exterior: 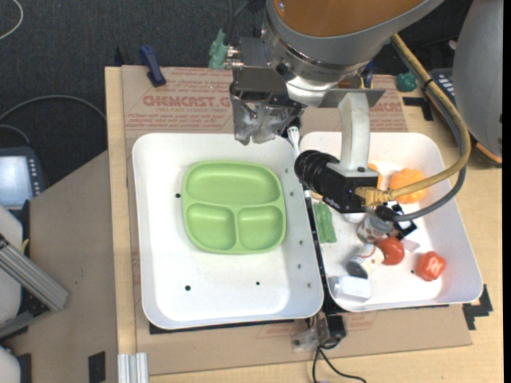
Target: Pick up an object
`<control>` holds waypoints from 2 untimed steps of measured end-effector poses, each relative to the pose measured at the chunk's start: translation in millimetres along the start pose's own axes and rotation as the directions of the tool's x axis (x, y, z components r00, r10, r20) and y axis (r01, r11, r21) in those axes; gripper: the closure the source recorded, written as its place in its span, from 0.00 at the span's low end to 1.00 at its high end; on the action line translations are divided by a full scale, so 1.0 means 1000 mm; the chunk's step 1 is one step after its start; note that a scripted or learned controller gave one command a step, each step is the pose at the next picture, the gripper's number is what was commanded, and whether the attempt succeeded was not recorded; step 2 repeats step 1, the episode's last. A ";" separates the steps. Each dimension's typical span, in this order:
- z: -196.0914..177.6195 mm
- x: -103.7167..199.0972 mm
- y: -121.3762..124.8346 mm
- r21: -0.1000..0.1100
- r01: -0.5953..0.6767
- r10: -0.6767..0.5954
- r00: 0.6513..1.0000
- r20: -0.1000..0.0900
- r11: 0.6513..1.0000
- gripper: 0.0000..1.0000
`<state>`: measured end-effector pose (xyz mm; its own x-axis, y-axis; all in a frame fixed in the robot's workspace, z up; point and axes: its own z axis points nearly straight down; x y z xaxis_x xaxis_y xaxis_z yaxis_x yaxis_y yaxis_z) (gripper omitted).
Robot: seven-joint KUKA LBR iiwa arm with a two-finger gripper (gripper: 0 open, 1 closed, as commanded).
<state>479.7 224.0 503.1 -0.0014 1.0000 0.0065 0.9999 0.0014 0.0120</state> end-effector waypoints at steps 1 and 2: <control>-0.004 0.001 0.000 0.008 0.002 -0.002 1.000 0.005 1.000 1.00; -0.004 0.001 0.000 0.008 0.002 -0.002 1.000 0.005 1.000 1.00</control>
